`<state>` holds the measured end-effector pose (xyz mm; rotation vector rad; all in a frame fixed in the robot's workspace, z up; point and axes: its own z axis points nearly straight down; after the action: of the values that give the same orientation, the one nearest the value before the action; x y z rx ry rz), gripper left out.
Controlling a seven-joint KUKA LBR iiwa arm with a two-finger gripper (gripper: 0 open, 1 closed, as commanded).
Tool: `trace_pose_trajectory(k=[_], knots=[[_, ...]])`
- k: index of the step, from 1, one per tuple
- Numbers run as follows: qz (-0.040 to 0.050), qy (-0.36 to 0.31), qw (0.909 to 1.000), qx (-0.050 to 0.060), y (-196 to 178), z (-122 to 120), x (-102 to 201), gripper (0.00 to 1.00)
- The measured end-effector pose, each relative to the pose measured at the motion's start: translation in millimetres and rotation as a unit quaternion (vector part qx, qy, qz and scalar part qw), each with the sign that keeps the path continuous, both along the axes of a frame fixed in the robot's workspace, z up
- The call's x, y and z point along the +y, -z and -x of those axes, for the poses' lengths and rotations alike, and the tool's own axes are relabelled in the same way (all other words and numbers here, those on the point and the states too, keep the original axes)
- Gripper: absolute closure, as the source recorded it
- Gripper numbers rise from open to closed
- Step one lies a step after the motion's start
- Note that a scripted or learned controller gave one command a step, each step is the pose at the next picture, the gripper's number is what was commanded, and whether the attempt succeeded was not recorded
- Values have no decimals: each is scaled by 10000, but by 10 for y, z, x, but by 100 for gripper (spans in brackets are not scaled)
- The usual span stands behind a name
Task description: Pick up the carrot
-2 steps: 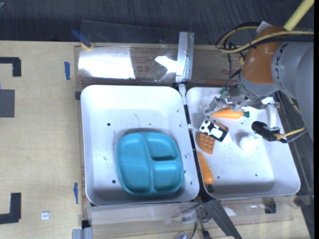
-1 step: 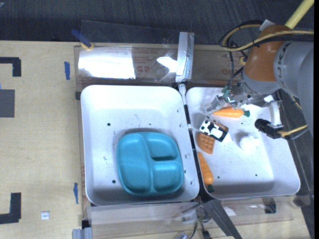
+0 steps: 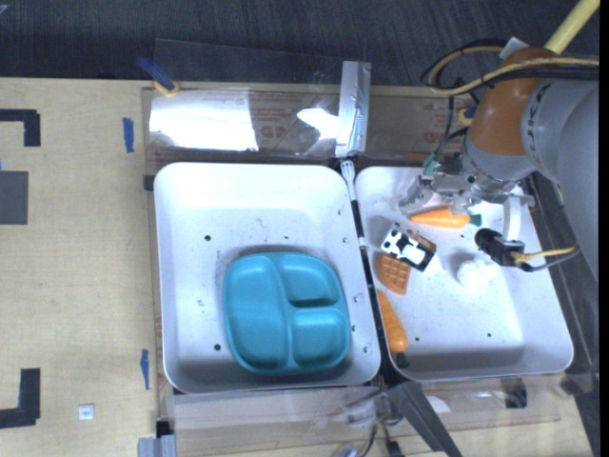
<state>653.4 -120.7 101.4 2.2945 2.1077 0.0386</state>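
The grey KUKA arm with its orange band (image 3: 497, 122) is reaching in over the right-hand shallow white bin (image 3: 533, 341), and its 2-finger gripper (image 3: 447, 201) is hanging low at the far part of that bin. A smooth orange carrot with a tapered end (image 3: 440, 219) is lying crosswise directly under the wrist, touching or nearly touching the gripper's metal parts. Whether the claw is open, closed or gripping the carrot is something I cannot tell, since the wrist body is covering it.

Taking the right-hand bin as the landmark: a small black-and-white patterned block (image 3: 407, 248) is sitting near its left wall, just nearer the camera than the carrot. A brown waffle-textured square piece (image 3: 393, 273) is touching that block on its near side. A second orange carrot-shaped piece with a dark green tip (image 3: 392, 324) is lying along the bin's left wall, further toward the near edge. A small white lump (image 3: 471, 271) is resting near the bin's middle.

Just left of the right-hand bin, the other shallow white bin (image 3: 190, 198) is holding a teal plastic plate with 3 compartments (image 3: 284, 311). Black and yellow cables (image 3: 514, 248) are trailing from the wrist across the right-hand bin's far right corner.
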Motion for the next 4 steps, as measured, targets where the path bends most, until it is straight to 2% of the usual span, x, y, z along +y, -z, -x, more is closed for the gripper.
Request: trace_pose_trajectory(k=[1,2,3,4], knots=[[41,-799,9968,11,-5,149,-19,0],[44,-812,9967,5,7,-2,-278,0],[14,-693,9975,157,152,173,-567,0],[14,-702,9975,129,36,154,-551,100]])
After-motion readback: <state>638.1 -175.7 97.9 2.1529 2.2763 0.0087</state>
